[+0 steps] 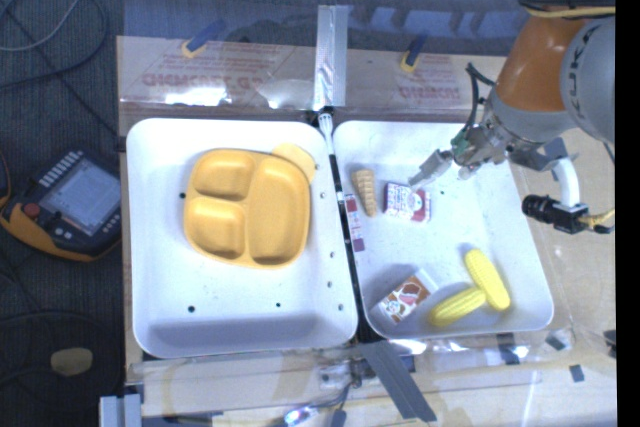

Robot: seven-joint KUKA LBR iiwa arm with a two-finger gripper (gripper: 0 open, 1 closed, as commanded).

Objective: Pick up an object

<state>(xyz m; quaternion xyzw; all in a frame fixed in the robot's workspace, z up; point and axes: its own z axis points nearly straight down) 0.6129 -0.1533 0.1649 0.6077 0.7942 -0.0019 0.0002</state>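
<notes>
The right bin (520, 245) holds several small objects. A red and white packet (407, 202) lies near its back left, with a ridged tan cone-like piece (365, 192) beside it by the bin's left wall. Toward the front lie a brown and white packet (403, 298) and two yellow corn-like pieces (487, 277) (457, 305). My gripper (440, 165) hangs over the back of the right bin, just up and right of the red and white packet. I see nothing held in it.
The left bin (160, 305) carries a yellow three-compartment tray (247, 205) with a small yellow round piece (295, 157) behind it. The arm's orange band (540, 65) and a black fitting (550, 208) stand over the right bin's right side. A pendant (65, 205) lies on the floor at left.
</notes>
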